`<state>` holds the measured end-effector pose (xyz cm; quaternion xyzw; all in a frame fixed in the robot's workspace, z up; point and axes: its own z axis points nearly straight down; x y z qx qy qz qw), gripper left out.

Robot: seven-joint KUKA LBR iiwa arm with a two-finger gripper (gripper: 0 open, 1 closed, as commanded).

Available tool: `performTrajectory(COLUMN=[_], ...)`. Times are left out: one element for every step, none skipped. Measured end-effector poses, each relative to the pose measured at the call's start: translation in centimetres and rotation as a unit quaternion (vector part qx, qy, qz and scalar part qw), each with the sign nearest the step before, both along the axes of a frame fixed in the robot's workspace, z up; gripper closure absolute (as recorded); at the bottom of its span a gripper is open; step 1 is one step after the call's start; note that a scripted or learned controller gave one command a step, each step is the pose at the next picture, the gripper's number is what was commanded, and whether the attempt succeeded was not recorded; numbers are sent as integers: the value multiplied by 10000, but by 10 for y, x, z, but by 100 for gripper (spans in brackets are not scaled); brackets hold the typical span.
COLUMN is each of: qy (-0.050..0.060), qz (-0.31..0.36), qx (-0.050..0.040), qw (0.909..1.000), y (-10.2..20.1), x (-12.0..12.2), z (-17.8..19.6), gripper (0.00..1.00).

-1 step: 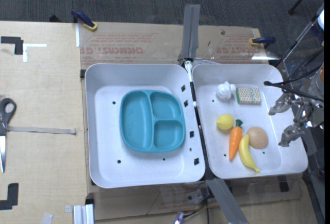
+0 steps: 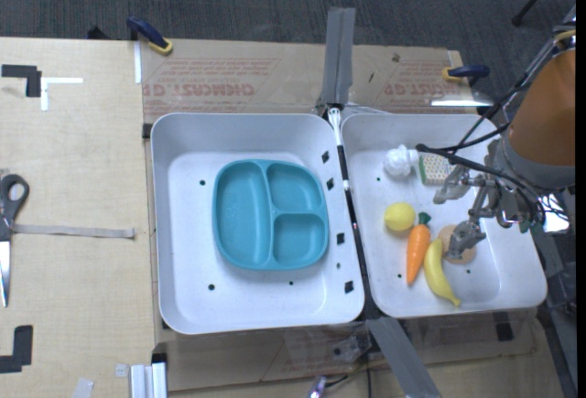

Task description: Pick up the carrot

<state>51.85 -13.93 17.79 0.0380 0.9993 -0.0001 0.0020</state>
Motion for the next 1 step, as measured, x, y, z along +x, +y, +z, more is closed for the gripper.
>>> performTrajectory(qy=[9], qz=[-58], qx=[1], qw=[10000], y=[39], x=[18], z=[-78], gripper=[0])
